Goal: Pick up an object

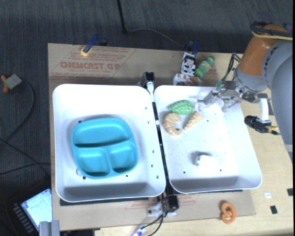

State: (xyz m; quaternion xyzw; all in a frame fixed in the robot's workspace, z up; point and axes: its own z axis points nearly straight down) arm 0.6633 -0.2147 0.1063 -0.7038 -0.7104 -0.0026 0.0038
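Gripper fingers spread apart, holding nothing, over right bin just beside green toy and croissant.

Robotics lab — arm, bench bins

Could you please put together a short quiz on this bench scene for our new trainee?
1. True or false: the blue divided tray lies in the left bin.
2. Which item in the right bin lies nearest the pincer? A) green toy B) croissant toy C) small white object
3. Fill in: the orange pretzel-shaped toy lies on the bench ____ the bins.

Key: 1 true. 2 A. 3 outside, in front of the right bin.
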